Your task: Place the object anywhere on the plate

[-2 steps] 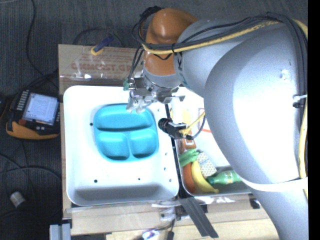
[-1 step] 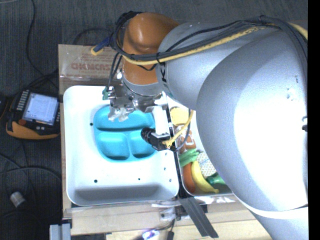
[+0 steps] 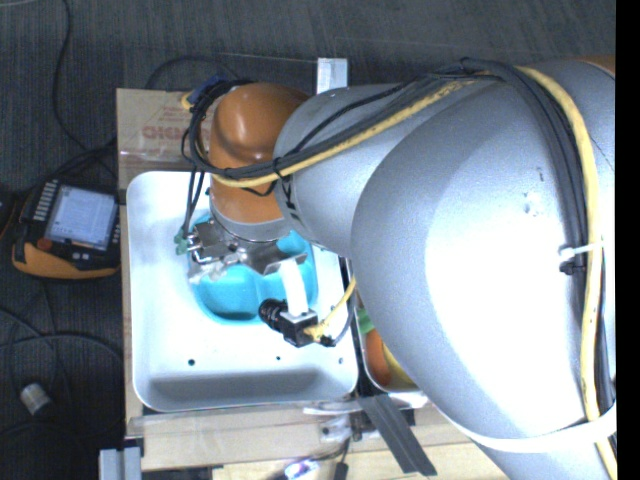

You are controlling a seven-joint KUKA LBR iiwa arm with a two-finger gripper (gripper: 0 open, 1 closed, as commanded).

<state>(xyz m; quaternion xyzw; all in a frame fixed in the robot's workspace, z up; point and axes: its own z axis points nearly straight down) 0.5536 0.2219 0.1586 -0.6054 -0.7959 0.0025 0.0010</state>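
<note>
Honestly, I'm hovering right over the blue plate (image 3: 235, 293) in the left bin (image 3: 160, 368), can't tell if anything's dropped yet.

Blue plate (image 3: 232, 293), white bin (image 3: 160, 298), seemingly plain.

Arm shell (image 3: 470, 258): smooth, rounded grey casing.
Wrist band (image 3: 245, 128): glossy orange, dome-shaped.
Cables (image 3: 400, 103): black and yellow, bundled along the shell from 3 o'clock.
Cable tie (image 3: 572, 256): white.
Wrist flange (image 3: 235, 243): bare metal.
</note>
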